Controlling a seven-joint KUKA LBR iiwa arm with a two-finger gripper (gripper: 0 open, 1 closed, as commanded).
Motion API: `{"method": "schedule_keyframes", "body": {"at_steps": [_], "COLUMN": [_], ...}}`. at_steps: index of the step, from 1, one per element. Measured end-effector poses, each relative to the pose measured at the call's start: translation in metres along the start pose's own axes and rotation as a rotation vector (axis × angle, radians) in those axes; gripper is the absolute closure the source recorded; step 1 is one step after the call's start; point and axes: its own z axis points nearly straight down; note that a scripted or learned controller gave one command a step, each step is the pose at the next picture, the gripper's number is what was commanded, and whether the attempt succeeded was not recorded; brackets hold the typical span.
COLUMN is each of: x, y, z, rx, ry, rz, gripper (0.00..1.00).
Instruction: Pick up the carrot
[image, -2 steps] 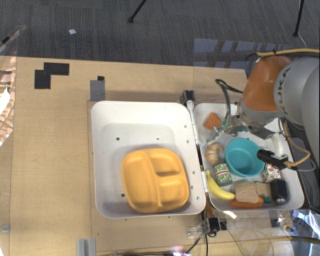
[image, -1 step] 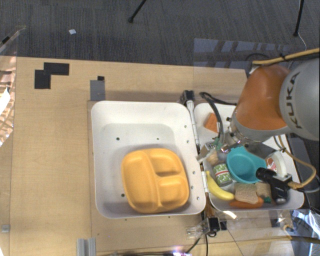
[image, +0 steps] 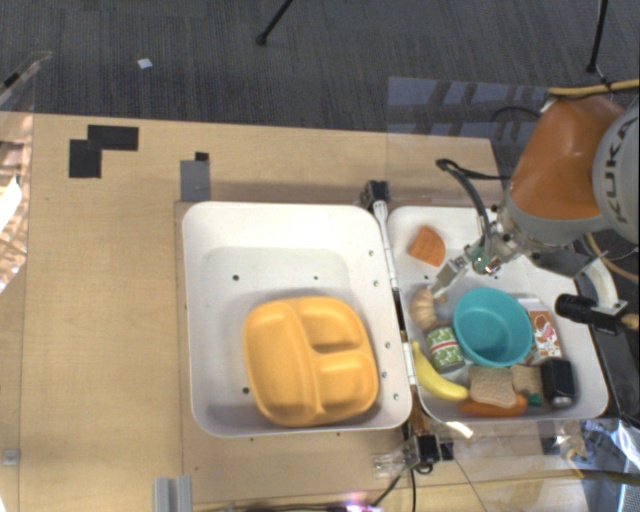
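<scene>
Carrot (image: 492, 408) half hidden under bread slice (image: 491, 384), hand (image: 447, 277) blurred, grip unclear

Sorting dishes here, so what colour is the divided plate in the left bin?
Yellow. The divided plate shows best in the camera view, lying in the left bin.

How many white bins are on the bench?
2. The left bin holds a yellow divided plate. The right bin beside it holds the toys, such as the teal bowl and the carrot.
</scene>
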Motion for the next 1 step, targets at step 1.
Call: {"method": "schedule_keyframes", "body": {"at_steps": [1], "x": [0.1119], "y": [-0.0229], "z": [0.0003], "rx": [-0.001], "ry": [0.009], "rz": [-0.181], "gripper": [0.0]}}
